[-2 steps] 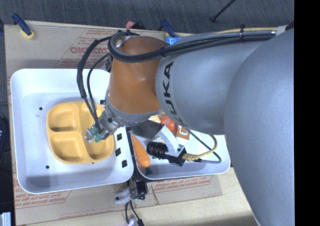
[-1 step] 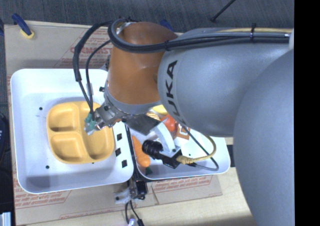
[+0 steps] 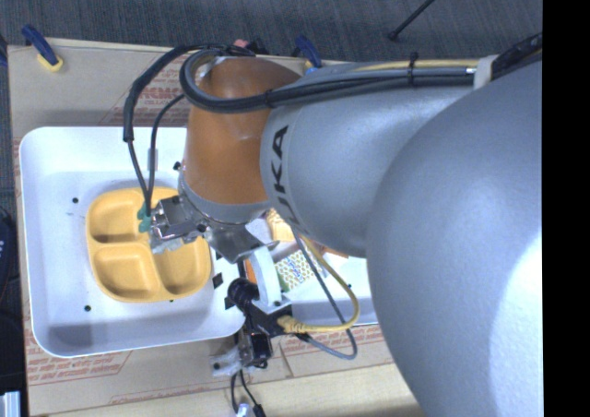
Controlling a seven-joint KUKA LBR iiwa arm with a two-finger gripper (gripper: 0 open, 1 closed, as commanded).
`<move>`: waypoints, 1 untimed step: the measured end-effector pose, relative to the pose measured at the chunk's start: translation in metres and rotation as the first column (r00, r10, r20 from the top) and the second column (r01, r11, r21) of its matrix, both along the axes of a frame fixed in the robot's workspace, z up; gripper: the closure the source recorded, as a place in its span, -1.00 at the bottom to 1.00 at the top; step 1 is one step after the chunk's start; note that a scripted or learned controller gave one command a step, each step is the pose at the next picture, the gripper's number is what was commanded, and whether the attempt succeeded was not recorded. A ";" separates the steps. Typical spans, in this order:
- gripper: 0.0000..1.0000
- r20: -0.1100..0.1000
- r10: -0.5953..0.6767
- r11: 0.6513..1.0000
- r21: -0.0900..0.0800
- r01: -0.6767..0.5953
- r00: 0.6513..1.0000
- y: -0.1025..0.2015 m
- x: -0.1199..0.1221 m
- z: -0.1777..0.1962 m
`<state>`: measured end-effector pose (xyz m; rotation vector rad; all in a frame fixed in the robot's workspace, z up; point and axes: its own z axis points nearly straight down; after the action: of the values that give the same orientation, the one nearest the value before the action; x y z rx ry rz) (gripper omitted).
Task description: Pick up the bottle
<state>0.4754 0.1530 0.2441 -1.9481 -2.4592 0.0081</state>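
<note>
My gripper [image 3: 169, 224] hangs low over the left bin [image 3: 46, 221], at the right side of a yellow divided plate [image 3: 129, 254] that lies in it. The orange band [image 3: 230, 138] and the wide grey arm [image 3: 415, 221] rise above it and cover most of the right bin. Just right of the wrist, at the divide between the bins, a white object with a speckled, colourful label [image 3: 293, 268] peeks out from under the arm. I cannot tell whether this is the bottle.
Black and yellow cables [image 3: 304, 323] loop down from the wrist over the bins' front rim. Blue clamps [image 3: 41, 46] hold the cardboard at the bench's back edge. The left bin's floor left of the plate is bare white.
</note>
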 end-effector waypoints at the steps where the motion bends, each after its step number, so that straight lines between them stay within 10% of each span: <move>1: 1.00 0.001 0.423 0.906 0.002 -0.423 0.906 -0.011 0.000 -0.028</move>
<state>0.4757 0.1422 0.2162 -1.3694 -2.8232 0.0055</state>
